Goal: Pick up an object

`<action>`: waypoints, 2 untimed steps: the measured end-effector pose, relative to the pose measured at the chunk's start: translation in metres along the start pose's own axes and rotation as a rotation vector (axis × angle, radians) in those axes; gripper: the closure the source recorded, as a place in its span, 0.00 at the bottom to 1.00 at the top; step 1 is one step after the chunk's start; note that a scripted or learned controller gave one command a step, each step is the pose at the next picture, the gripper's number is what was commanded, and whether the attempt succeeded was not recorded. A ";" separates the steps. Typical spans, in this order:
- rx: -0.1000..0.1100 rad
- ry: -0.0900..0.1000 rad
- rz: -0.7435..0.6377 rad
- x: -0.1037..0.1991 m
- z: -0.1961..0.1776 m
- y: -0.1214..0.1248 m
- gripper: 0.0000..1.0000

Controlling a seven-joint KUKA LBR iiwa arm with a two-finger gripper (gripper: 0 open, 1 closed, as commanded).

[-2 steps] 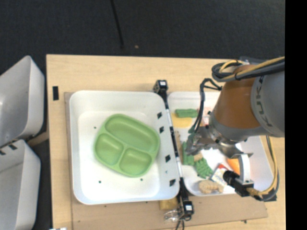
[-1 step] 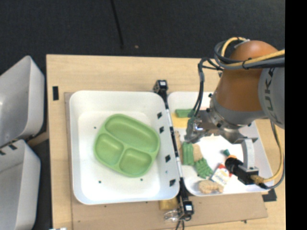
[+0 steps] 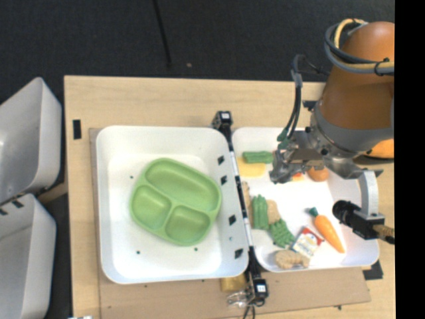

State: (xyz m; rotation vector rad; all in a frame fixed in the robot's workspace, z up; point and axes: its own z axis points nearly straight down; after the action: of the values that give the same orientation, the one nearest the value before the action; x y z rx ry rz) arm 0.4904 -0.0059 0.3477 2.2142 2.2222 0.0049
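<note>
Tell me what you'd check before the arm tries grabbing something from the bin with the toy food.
1. Gripper above the right bin: ok.
2. Objects near it, yellow piece and green bean: ok.
3. Finger opening: cannot tell.
4. Anything already held: cannot tell.
5. Carrot lying apart from the gripper, free to pick: ok.
6. Green divided plate in the left bin, out of the way: ok.

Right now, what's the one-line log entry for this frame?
gripper: low in right bin, near yellow piece | carrot: lying in right bin | green tray: in left bin
</note>
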 end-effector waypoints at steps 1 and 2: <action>0.003 0.001 -0.005 0.090 -0.027 0.000 1.00; 0.004 0.000 -0.001 0.086 -0.049 0.000 1.00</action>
State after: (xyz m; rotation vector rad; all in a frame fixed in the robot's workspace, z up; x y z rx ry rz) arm 0.4901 0.0801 0.3969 2.2154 2.2252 0.0009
